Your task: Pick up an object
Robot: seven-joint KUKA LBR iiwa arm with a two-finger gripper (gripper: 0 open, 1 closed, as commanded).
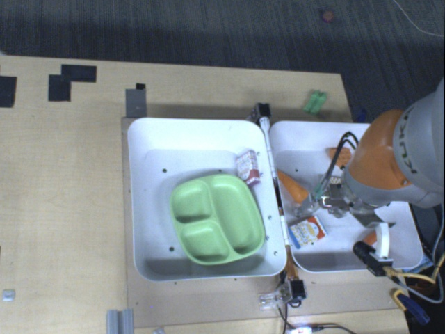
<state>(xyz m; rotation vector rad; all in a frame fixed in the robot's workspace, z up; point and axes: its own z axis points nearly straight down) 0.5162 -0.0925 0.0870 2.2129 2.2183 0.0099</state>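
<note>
Two white bins (149,207), one green divided plate (217,218), two snack packets (247,165), one carrot (292,186)

Left bin (142,186): white; divided plate (217,218) pale green; small packet (247,165) red and white. Right bin (299,141): white; carrot-like piece (293,186) orange; flat packet (306,231) white, blue, orange. Arm (410,155): grey, orange band. Bench (62,214): light tan, black patches. Floor (208,19): dark grey-blue.
</note>
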